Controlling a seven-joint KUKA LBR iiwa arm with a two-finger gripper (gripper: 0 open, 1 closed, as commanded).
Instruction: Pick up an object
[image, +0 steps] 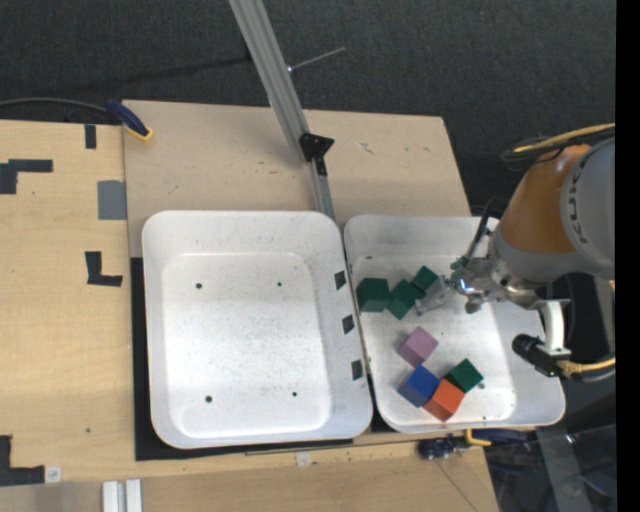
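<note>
**Arm reaches toward green blocks in the right bin**

Pale wooden desk (250, 150) carries two shallow white bins. Taking the right bin (390, 235) as landmark: three green blocks (398, 293) cluster near its upper left, touching one another. A purple block (419, 345) sits nearer its middle; blue, orange and green blocks huddle by its lower edge. The end effector (462, 284) hovers just right of the green cluster; whether it is spread or pressed together cannot be told. Blocks are cubes, with no long axis, each turned differently. A good grasp probably targets the rightmost green block, squared to its faces.
</note>
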